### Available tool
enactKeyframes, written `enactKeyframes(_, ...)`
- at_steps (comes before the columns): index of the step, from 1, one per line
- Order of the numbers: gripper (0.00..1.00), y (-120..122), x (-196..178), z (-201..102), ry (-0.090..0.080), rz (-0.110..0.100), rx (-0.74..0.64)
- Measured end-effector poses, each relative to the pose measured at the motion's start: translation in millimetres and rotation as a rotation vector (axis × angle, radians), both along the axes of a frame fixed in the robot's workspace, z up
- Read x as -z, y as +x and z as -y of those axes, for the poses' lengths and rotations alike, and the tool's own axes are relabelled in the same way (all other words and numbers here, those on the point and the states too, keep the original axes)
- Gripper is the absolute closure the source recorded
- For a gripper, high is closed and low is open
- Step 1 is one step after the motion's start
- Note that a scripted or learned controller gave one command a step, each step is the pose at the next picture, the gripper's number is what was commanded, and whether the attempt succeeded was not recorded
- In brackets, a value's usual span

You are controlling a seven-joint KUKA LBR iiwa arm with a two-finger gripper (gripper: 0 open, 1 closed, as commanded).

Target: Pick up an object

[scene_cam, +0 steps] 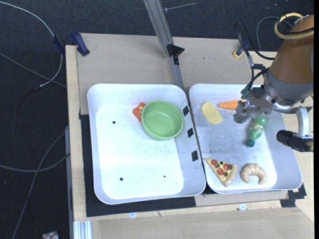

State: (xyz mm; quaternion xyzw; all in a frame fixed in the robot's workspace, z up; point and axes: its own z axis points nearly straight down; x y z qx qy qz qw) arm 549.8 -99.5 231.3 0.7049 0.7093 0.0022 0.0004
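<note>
My gripper (247,111) hangs low over the back of the right bin (286,171), under the grey wrist with its orange band. An orange carrot (229,104) lies just left of it, its thick end reaching under the gripper. A green bottle (255,130) lies directly below the gripper, with its top partly hidden by it. A pale yellow piece (212,113) rests further left. A pizza slice (221,170) and a croissant (253,173) sit near the bin's front edge. I see nothing lifted off the bin floor.
The left bin (124,168) holds a green bowl (161,119) with a small red-orange object (138,111) tucked against its left side. A metal pole (162,21) slants in from the back, ending between the bins. Black clips (191,132) line the divide.
</note>
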Motion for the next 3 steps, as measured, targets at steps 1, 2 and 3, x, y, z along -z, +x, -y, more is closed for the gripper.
enactKeyframes(1,1.0,3,-2,-56,0.001,-0.005,0.001)
enactKeyframes(2,1.0,16,7,-114,0.0,-0.004,0.0)
enactKeyframes(3,1.0,32,9,-172,0.0,-0.003,0.0)
